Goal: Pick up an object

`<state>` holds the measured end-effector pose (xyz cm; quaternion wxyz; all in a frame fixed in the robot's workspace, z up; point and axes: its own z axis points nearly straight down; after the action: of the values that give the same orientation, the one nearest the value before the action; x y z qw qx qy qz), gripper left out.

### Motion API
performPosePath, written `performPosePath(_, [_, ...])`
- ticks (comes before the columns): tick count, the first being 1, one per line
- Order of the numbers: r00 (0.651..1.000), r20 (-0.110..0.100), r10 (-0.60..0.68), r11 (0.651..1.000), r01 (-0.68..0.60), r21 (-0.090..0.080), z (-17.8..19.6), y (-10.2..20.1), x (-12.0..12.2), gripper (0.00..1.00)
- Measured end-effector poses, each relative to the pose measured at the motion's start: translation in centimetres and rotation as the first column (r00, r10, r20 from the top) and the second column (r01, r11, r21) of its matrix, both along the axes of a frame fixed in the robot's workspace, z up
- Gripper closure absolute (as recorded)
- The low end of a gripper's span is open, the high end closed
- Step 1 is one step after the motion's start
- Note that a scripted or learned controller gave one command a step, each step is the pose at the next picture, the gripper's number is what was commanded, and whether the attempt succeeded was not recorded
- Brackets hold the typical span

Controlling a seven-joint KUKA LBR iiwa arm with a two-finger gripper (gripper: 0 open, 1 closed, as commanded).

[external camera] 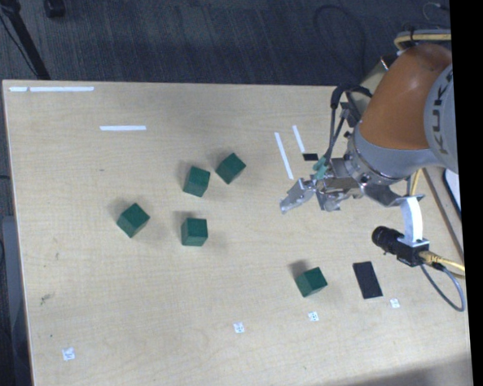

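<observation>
Several green cubes lie on the pale wooden bench top (109,302). Two sit close together near the middle (196,181) (230,167), one is below them (194,231), and one is further left (133,219). A lone green cube (311,281) rests at the lower right. My gripper (309,204) hangs at the right, above that lone cube in the view and well right of the group. It is open, with nothing between its fingers. The grey arm with its orange band (403,97) reaches in from the right.
A flat black rectangle (367,279) lies right of the lone cube. A black cylinder on a cable (396,245) hangs below the wrist. Two white strips (284,154) lie just above the gripper, another at upper left (123,127). Small white markers (239,328) dot the front.
</observation>
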<state>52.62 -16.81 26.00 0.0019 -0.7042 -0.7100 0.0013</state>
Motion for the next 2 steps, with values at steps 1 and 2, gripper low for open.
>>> performPosePath(1, [0.992, -0.001, -0.123, 0.992, 0.123, 0.001, -13.5, -2.8, -5.1, 0.0])
performPosePath(2, [1.0, 0.004, -0.025, 1.0, 0.025, 0.001, -16.8, -3.7, -4.8, 0.0])
